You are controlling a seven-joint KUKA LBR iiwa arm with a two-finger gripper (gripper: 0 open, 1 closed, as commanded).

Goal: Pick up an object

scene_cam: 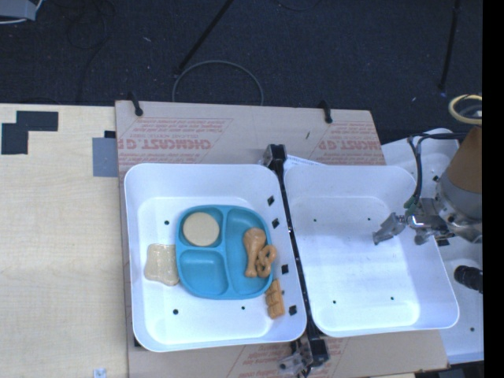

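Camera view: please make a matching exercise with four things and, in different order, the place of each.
Things:
1. round cracker
2. blue tray
3. pale bread piece
4. tool

Places:
A. over the right bin
B. left bin floor, left of the tray
C. tray's upper left compartment
D. in the left bin

Pairs: 1-C, 2-D, 3-B, 4-A
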